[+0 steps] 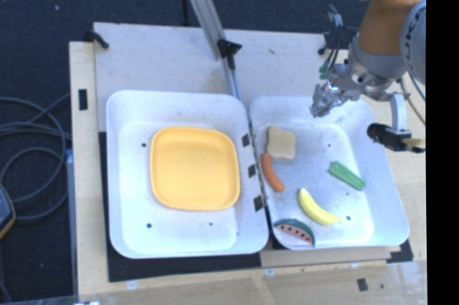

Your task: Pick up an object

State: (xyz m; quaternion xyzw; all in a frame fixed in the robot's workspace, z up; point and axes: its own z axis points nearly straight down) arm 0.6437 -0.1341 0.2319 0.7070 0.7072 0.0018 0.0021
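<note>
The right bin (pixel 373 174) holds a tan bread slice (pixel 281 143), an orange hot dog (pixel 272 173), a yellow banana (pixel 318 207), a green pepper strip (pixel 347 176) and a watermelon slice (pixel 295 231). My gripper (pixel 321 104) hangs over the bin's far edge, up and to the right of the bread slice, touching none of the objects. I see nothing held in it.
The left bin (pixel 122 153) bears a yellow plate (pixel 194 168). A slanted metal pole (pixel 204 2) rises from the back, ending at a clamp (pixel 229 49) between the bins. Cables lie at the left on the dark floor.
</note>
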